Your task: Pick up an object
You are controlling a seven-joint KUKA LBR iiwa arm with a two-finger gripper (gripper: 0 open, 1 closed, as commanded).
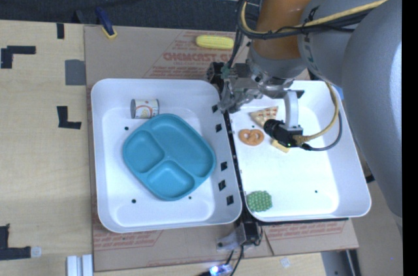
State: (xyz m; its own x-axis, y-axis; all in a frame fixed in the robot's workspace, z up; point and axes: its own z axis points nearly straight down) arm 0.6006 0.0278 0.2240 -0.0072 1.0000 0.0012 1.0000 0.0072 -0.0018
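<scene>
arm (366, 72) over right bin (326, 196) | end effector (230, 98) state unclear | bench: 2 white bins on cardboard (170, 59)

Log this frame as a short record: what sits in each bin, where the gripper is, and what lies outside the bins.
left bin: blue plastic three-compartment tray; small cylindrical can lying on its side, beside the tray's far corner
right bin: brown pretzel, tan triangular cracker, green bumpy ball at near edge
gripper: over the divide between the bins, far end; nothing seen held
outside bins: yellow banana on cardboard
</scene>
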